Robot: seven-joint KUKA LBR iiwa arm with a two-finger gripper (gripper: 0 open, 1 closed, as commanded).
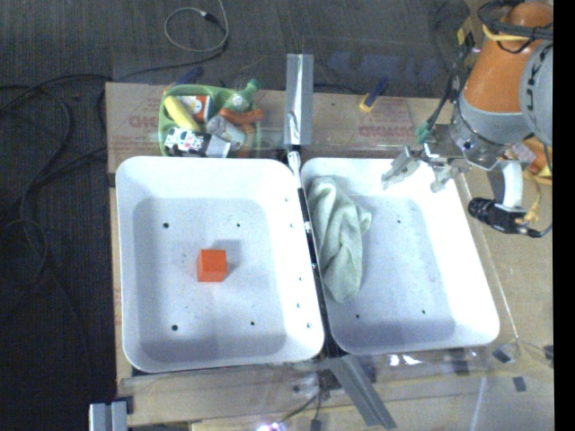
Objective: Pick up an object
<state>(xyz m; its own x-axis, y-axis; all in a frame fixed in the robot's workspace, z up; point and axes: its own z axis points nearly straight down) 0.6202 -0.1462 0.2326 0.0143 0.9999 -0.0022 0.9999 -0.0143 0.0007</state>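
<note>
Hovering with my end effector [417, 170] spread and empty, I judge the cloth [340, 236] soft, light, best pinched at a fold.

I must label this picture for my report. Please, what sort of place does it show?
Probably a robotics lab test bench for grasping trials. Two white bins sit side by side on a bench, a grey and orange robot arm reaches in, and loose cables lie on the carpet.

Bench on dark carpet.
A brown board [135, 124] tops the bench, over dark grey carpet [54, 25]. A thin cable [193, 21] loops on the carpet behind; more cables [36, 169] trail at left.
</note>
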